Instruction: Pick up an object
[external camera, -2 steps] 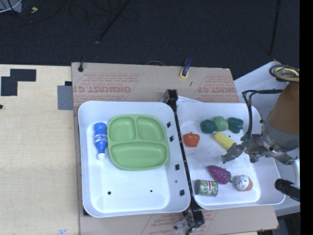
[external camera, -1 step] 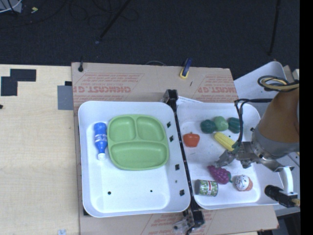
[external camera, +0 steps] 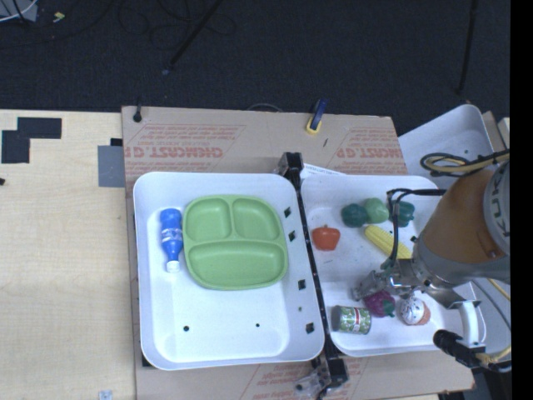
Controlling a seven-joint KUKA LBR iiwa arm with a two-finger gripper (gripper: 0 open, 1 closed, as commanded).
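The right bin [external camera: 336, 275] holds several small items. My gripper [external camera: 385, 288] hangs low over its front half, on the grey arm with the orange band [external camera: 462, 219]. Just below the gripper lies a purple object [external camera: 381, 305], with a green-labelled can [external camera: 352, 319] on its side to the left and a white-and-red object [external camera: 414, 312] to the right. A yellow piece [external camera: 381, 239] lies behind the gripper. Further back are a red fruit [external camera: 326, 238] and green toys [external camera: 364, 213]. The arm hides part of the bin's right side.
The left bin [external camera: 151, 307] contains a green divided plate [external camera: 234, 242] and a blue bottle [external camera: 171, 237] lying beside its left edge. A black divider clamp [external camera: 293, 167] sits between the bins. Cardboard [external camera: 208, 144] lies under both bins.
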